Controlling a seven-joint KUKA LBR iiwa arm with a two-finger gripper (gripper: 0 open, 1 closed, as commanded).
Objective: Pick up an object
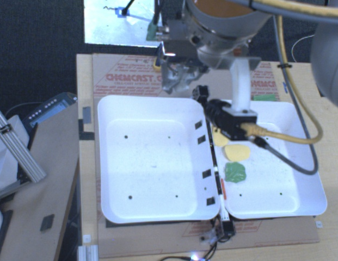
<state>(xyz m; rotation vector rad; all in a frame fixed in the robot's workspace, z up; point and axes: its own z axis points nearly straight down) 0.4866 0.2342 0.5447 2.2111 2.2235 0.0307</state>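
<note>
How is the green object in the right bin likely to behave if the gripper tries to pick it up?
The green object looks small, low and lumpy, so it is probably light and unlikely to roll far. Its rounded, irregular outline suggests something soft or rubbery that may deform or slip between the fingers. It lies almost against the yellow object, so a push might nudge that too.

The brown cardboard sheet (pixel 125 72) under the two bins carries red print — "CHEMCAST" reads clearly near its upper left, with a line of smaller red lettering beneath it too small to make out. More red print at the upper right is partly hidden.
</note>
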